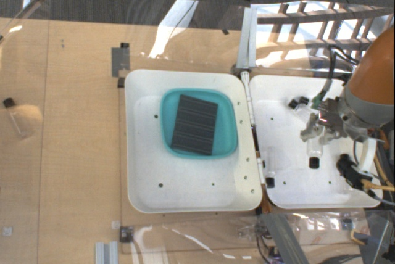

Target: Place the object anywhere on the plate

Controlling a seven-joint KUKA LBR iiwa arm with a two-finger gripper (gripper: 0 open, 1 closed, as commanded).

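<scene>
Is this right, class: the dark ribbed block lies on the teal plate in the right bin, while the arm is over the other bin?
Not quite. The camera view shows the dark ribbed block lying on the teal plate in the left bin, not the right one. The rest stands: the arm, with its gripper, is over the other bin.

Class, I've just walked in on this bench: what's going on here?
A dark ribbed block lies flat on the teal plate in the left bin. The robot's arm is over the right bin, its claw apart from the block. Judging by how things lie, the placing looks done.
</scene>
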